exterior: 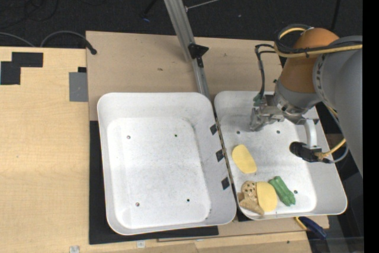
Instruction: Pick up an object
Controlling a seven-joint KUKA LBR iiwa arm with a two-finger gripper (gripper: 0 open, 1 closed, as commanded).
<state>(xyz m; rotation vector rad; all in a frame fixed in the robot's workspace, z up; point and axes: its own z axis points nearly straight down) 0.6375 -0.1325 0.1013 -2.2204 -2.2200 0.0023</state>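
Fingers (258, 119) over right bin (331, 201) (yellow obj (244, 159) nearby)

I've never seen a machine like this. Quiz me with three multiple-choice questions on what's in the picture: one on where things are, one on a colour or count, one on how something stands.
1. Which bin holds the objects?
A. left bin
B. right bin
C. both

2. What colour is the long thin object in the near corner?
A. green
B. red
C. blue

3. Where is the tool?
A. over the left bin
B. off the bench
C. over the right bin's far part, apart from the objects

Answers:
1 B: the yellow pieces lie in the right bin.
2 A: the long object is green.
3 C: the tool is beyond the objects.
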